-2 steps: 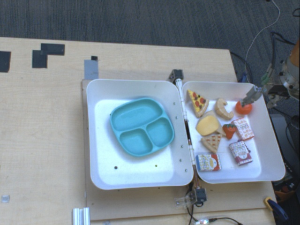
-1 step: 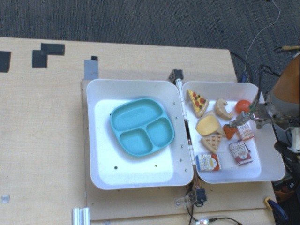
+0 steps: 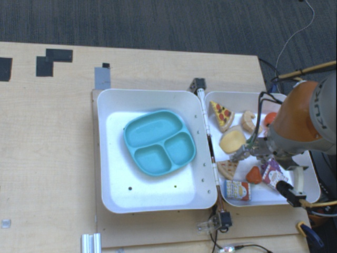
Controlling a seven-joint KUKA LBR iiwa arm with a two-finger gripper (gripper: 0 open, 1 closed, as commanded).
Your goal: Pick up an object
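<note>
In the right bin (image 3: 314,190), my gripper (image 3: 247,153) hangs low among toy foods. Just to its left lies a yellow round piece (image 3: 233,140), and a tan wedge (image 3: 228,168) is below it. A red piece (image 3: 254,175) and a purple-white packet (image 3: 273,173) lie right under the wrist. Near the bin's far edge sit a pizza slice (image 3: 221,114), a beige piece (image 3: 248,121) and an orange-red piece (image 3: 270,118). A small carton (image 3: 238,190) rests at the near edge. Nothing is seen held in the gripper.
The left bin (image 3: 116,194) holds a blue three-part plate (image 3: 159,141). A ridge with a metal fitting (image 3: 206,136) separates the two bins. The arm covers the right bin's right half. The wooden bench (image 3: 47,157) spreads out to the left.
</note>
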